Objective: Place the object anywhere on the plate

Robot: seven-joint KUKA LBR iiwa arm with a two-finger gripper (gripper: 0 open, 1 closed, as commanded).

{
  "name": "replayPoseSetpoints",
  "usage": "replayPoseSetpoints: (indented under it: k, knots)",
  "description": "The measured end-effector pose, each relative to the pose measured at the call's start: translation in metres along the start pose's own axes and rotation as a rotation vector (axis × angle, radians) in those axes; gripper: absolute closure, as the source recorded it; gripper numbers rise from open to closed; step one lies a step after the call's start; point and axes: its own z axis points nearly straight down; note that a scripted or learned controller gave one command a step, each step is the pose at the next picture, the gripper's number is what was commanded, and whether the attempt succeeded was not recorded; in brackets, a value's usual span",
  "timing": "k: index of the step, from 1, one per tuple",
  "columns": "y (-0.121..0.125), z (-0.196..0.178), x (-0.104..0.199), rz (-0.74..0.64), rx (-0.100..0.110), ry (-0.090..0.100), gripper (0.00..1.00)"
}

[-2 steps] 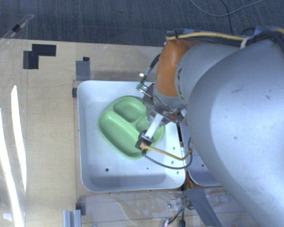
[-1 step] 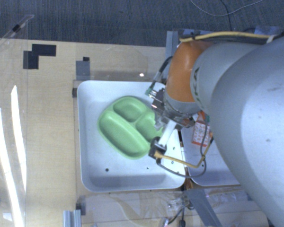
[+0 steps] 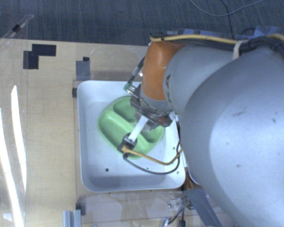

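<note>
Arm (image 3: 227, 126) reaching over green plate (image 3: 111, 122) in white bin (image 3: 99, 169).
The gripper (image 3: 150, 117) sits above the plate's right half, under the orange-banded wrist; whether it is open or closed cannot be told. The object is hidden, so its position cannot be told.

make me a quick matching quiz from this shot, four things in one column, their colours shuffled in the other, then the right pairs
Things:
1 plate
2 bin
3 band above the wrist
4 big arm link

Colours:
a grey
b white
c green
d orange

Pairs: 1-c; 2-b; 3-d; 4-a
</note>
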Motion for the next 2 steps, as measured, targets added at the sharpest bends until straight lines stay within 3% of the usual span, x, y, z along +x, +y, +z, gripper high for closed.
replayPoseSetpoints:
  k: [1, 2]
  knots:
    - [0.0205, -0.0135, 0.0151, 0.097, -0.001, 0.001, 1.0]
    - [0.0206, -0.0134, 0.015, 0.097, -0.001, 0.001, 0.0]
